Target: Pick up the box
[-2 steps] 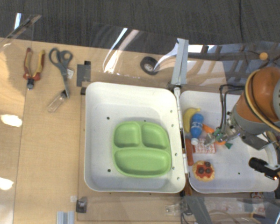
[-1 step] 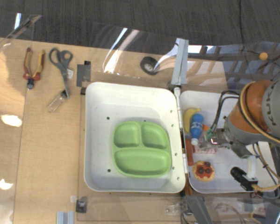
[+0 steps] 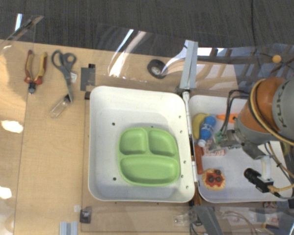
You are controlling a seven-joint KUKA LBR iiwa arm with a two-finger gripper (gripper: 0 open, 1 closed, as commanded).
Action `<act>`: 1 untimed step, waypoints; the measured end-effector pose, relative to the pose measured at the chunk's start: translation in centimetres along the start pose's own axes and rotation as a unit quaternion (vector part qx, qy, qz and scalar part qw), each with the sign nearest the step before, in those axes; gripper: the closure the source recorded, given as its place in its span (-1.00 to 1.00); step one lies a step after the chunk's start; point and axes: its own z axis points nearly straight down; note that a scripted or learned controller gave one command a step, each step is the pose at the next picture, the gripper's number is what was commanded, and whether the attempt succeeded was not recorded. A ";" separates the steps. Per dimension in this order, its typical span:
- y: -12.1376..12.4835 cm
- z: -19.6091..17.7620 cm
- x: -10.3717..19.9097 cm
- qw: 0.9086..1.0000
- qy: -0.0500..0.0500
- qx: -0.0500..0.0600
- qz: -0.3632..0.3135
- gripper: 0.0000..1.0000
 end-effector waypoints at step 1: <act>1.7 -0.9 0.7 1.000 0.002 0.007 0.012 -1.00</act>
